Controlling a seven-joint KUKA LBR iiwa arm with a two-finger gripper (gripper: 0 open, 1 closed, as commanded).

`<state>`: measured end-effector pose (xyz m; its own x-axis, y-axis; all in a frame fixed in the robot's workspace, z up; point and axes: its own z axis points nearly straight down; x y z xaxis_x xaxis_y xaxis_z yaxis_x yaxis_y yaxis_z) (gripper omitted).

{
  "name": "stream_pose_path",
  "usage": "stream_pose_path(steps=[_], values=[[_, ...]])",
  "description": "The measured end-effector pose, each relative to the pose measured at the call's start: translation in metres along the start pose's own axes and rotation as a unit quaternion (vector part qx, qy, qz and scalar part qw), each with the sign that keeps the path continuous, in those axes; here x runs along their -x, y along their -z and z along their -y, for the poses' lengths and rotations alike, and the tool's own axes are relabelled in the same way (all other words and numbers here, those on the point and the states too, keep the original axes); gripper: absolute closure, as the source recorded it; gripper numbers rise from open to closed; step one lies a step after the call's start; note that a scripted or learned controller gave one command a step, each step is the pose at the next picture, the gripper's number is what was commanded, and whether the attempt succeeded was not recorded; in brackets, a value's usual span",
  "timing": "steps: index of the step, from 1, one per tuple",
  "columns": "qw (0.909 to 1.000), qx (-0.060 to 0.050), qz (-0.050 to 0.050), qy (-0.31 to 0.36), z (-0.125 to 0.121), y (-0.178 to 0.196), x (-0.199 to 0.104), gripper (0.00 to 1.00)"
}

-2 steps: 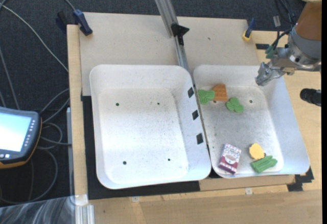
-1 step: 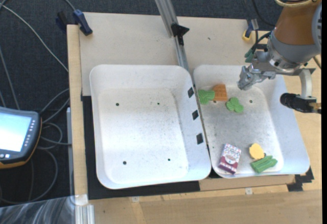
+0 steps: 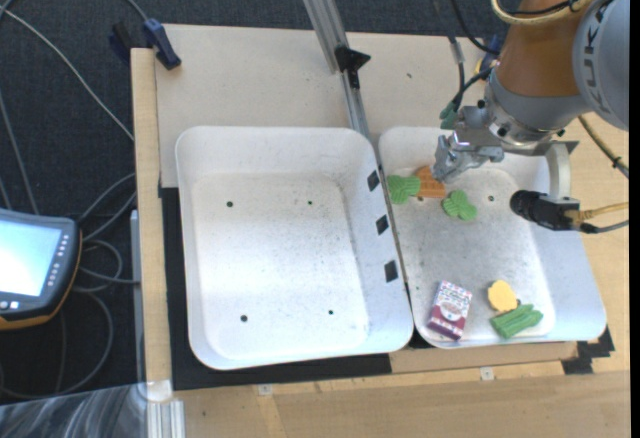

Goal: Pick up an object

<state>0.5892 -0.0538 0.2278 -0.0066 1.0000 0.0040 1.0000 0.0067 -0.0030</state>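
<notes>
Camera view: gripper (image 3: 447,169) low in right bin (image 3: 560,271), far-left corner, just above orange-and-green toy (image 3: 432,188).
Finger spread: cannot tell. Best centred over orange middle, clear of green ends, before closing; carton (image 3: 450,309) and yellow-green toy (image 3: 510,309) near edge, well apart.

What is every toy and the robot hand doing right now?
gripper: low in the right bin, just above the orange piece.
orange and green toy: lying flat, under the gripper.
small card box: lying near the front edge.
yellow and green toy: lying flat beside the box.
right bin: holds all the toys.
left bin: sits beside the right bin.
</notes>
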Motion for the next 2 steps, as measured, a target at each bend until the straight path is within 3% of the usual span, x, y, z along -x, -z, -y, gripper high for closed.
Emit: stream_pose_path(steps=[2], values=[[1.0,0.0,0.0,0.0,0.043,0.013,-0.091,1.0]])
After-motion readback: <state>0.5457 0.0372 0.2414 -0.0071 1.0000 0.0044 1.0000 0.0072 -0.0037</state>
